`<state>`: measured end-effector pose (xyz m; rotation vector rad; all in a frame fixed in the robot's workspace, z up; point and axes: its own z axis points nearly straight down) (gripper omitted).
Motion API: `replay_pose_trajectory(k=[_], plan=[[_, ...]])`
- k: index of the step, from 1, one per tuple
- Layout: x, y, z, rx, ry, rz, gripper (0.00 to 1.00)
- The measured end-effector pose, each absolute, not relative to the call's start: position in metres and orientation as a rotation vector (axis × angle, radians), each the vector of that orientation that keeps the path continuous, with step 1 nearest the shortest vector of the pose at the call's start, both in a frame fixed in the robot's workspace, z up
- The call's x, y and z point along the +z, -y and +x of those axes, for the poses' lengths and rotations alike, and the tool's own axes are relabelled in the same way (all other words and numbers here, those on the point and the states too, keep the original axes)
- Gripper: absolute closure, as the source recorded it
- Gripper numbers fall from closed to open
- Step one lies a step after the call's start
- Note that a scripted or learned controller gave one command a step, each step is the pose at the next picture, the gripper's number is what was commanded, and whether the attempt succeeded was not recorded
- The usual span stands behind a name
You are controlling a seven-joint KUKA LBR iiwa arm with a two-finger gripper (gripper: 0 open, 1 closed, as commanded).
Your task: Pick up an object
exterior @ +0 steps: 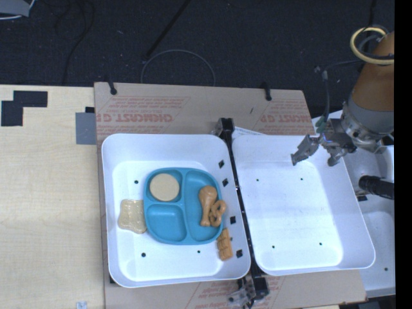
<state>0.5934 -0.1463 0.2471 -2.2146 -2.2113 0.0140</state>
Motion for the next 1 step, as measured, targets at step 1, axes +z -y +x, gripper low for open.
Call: replay_pose_trajectory(k=[1], plan=[[0.2547, 0.1464, 0.5954, 0.003, 2.220, -2.219, 0.00]])
